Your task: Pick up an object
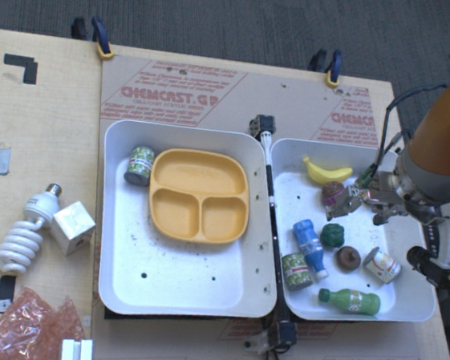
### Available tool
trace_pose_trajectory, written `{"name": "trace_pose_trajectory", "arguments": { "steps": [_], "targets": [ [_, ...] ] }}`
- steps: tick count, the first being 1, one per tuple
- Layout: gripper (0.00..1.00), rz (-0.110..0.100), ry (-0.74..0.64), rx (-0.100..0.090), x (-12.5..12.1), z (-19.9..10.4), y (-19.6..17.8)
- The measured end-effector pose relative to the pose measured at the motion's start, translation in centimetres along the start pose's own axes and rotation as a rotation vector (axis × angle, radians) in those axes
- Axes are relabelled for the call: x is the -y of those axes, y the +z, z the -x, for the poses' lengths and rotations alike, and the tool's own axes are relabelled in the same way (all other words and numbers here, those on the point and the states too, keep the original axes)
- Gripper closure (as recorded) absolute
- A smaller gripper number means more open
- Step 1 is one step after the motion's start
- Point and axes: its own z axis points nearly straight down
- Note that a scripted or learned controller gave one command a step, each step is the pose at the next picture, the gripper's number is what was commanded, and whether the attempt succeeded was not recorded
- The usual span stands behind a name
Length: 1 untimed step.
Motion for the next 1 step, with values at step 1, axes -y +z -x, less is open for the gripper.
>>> {"name": "trace_pose_trajectory", "arguments": {
  "steps": [1],
  "targets": [
    [0.00, 0.001, -0.001, 0.000, -10.96, 0.21, 9.60]
  ]
}}
